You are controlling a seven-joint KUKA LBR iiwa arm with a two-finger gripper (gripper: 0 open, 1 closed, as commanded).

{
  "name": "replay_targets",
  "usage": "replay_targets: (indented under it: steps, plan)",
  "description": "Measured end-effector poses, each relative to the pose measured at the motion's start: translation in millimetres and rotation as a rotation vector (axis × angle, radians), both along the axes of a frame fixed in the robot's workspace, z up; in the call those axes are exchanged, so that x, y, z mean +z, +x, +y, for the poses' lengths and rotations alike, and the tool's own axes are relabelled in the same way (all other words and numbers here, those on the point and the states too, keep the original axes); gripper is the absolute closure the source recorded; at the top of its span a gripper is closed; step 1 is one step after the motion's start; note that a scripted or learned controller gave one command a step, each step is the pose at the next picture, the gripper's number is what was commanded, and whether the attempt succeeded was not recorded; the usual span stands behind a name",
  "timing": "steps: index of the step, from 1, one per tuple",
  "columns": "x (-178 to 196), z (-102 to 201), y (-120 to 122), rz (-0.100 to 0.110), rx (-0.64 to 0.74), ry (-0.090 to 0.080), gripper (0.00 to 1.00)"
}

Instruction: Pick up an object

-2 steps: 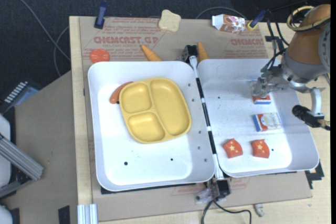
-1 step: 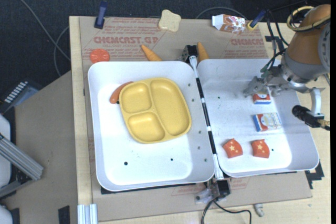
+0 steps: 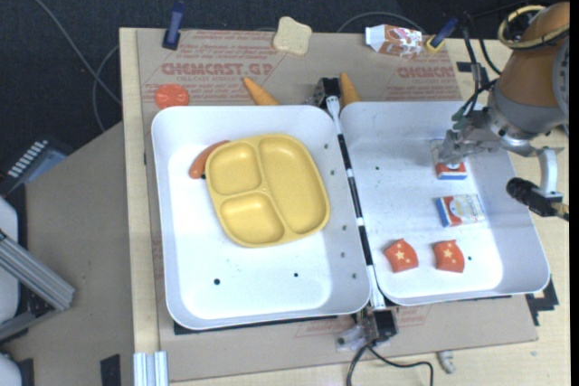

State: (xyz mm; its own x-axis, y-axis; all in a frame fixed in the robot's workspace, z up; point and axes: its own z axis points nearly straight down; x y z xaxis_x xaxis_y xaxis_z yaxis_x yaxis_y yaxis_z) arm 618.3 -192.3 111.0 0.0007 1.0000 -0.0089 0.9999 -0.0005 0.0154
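Grey gripper [image 3: 452, 149] hangs right over a small red-and-white block [image 3: 450, 169] in the right bin [image 3: 398, 131], but from this slant I cannot tell how its jaws stand or whether they reach the block at all. Just below the block lies a blue-and-white packet [image 3: 460, 210], and further below sit two red pieces [image 3: 401, 256] [image 3: 449, 257], well apart from it. The block is small and low, so the jaws may well close above it or nudge it aside toward the packet, leaving nothing to lift.
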Motion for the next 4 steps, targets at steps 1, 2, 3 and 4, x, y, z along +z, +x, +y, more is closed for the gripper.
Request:
replay_targets:
  steps: [1,2,3,4]
  plan:
    - [0,0,0,0.001,0.000,0.000,0.00]
    - [10,0,1,-0.002,0.000,-0.001,1.00]
    - [10,0,0,-0.002,0.000,0.000,0.00]
    - [-27,-13,-2,0.017,0.000,0.009,0.00]
